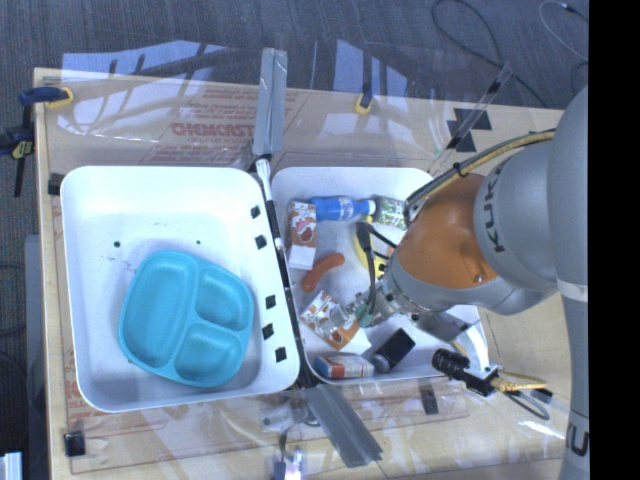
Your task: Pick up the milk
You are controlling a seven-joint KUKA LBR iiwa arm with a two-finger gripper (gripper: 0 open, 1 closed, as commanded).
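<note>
I can't tell the gripper's [372, 306] grip; carton [328, 319] at its nine o'clock, sausage [323, 269] at eleven, bottle [342, 208] beyond.

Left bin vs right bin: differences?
The left bin bears one item, a blue sectioned plate; the right bin bears many small items, among them a blue-capped bottle and a toy sausage. The arm hangs over the right bin, not the left. Both are shallow and white.
</note>
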